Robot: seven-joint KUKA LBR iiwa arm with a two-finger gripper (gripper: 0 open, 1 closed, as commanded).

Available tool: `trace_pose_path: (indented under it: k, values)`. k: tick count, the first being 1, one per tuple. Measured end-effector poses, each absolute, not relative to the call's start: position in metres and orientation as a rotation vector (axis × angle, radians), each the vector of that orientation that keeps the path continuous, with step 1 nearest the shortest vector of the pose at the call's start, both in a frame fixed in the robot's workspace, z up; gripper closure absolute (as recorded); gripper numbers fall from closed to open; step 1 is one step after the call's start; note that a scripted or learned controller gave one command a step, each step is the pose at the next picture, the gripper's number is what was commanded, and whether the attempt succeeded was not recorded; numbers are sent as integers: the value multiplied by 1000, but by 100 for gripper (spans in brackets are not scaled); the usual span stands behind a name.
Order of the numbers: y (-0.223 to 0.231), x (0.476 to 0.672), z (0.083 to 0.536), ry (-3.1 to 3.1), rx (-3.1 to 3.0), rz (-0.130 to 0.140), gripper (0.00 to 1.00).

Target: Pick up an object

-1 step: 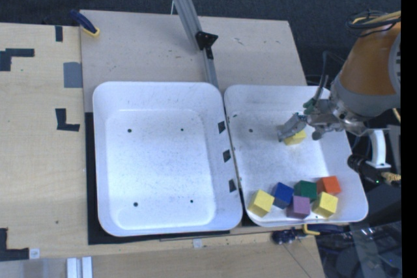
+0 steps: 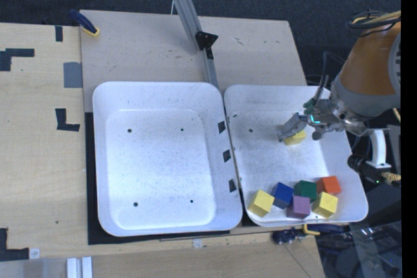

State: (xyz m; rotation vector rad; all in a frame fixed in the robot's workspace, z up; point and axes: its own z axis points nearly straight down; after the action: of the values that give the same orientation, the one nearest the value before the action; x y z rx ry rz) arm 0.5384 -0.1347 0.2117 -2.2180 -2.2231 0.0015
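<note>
My gripper [image 2: 303, 131] hangs low over the upper middle of the right bin [image 2: 260, 101], open, its two fingers spread apart. A small yellow block [image 2: 296, 138] lies on the bin floor just under the left finger [image 2: 288, 132], partly covered by it, and I cannot tell whether they touch. Several more blocks are clustered along the bin's front edge: yellow [image 2: 261, 202], blue [image 2: 283, 194], purple [image 2: 300, 206], green [image 2: 305, 189], orange [image 2: 330, 185] and another yellow [image 2: 326, 204].
The left bin [image 2: 104, 101] stands beside the right one. A slanted metal pole [image 2: 186, 0] crosses the bench behind the bins. A blue and yellow tool [image 2: 85, 23] lies at the bench's far left.
</note>
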Motion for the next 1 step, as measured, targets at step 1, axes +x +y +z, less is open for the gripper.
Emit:
trace_pose_path:
  k: [1]
  values:
    - [-142, 531, 159, -2218, -2217, 8, 0]
